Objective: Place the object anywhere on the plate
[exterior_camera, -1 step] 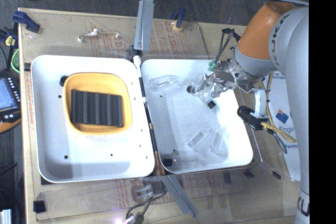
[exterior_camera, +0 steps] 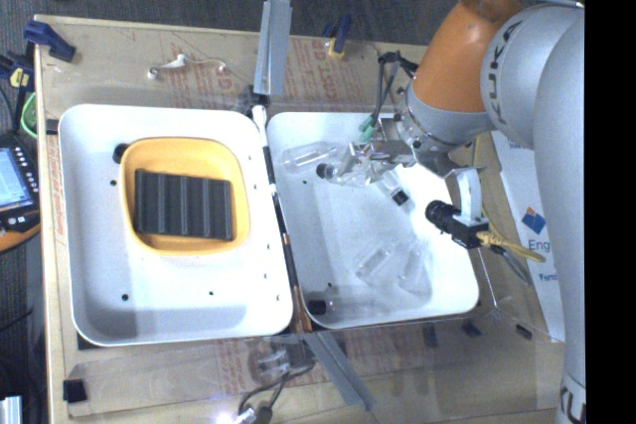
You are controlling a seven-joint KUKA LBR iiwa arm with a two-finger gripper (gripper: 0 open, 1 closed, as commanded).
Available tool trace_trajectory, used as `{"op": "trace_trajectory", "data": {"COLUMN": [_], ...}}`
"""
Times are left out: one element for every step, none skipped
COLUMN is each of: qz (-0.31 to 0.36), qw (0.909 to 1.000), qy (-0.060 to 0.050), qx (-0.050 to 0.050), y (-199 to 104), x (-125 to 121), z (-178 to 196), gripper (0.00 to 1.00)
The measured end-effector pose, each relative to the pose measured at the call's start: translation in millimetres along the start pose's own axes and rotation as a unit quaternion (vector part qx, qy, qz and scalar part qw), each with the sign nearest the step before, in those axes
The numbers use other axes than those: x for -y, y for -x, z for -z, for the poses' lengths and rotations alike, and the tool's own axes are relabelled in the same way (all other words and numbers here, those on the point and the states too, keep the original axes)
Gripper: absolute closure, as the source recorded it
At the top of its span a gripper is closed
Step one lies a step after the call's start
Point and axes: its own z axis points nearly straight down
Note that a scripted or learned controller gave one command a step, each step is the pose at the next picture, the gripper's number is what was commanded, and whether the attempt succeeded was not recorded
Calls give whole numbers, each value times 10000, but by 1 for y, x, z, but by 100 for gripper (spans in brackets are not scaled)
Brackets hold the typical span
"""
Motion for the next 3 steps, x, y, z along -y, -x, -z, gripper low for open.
{"op": "trace_trajectory", "data": {"qz": [488, 1384, 2830], "qw": [9988, 9904, 9591], "qy": [18, 50, 1], "qx": [10, 52, 11], "y": [-46, -84, -151], "x": [-18, -42, -48], "z": [-2, 6, -26], "gripper": [100, 100, 100]}}
